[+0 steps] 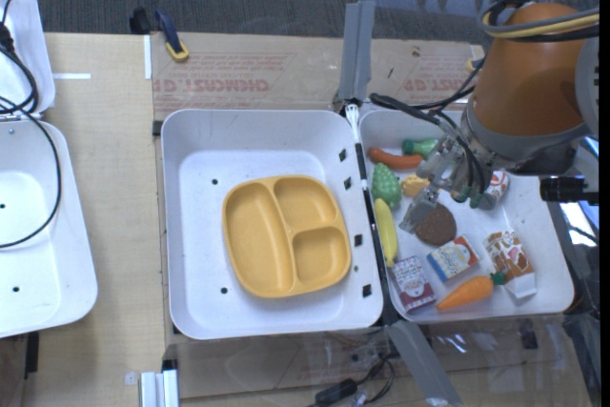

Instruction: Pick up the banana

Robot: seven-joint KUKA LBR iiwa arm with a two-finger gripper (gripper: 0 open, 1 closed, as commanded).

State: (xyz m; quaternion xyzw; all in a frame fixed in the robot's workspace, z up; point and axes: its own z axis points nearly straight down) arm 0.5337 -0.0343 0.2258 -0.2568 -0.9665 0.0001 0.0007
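The banana [385, 230] lies in the right bin [558, 248], pressed along that bin's left wall, its length running from the far side toward the near side. Just beyond its far end sits a green broccoli-like toy [383, 182], and past that an orange carrot [395, 157] with a green piece [417, 147] beside it near the bin's far edge.

The gripper [440, 189] hangs over the middle of the right bin, to the right of the banana and apart from it, above a round brown cookie-like disc [436, 226]. Whether its fingers are parted or closed cannot be told from this angle, and nothing can be made out between them.

Along the near edge of the right bin lie a small red-and-white carton [411, 279], an orange-labelled box [454, 258], a second carrot [467, 292] and a white packet [510, 259] toward the near right corner.

The left bin [191, 205] holds a yellow divided plate [286, 234] at its centre. A strip of cardboard [248, 71] lies along the worktop's far edge behind both bins.
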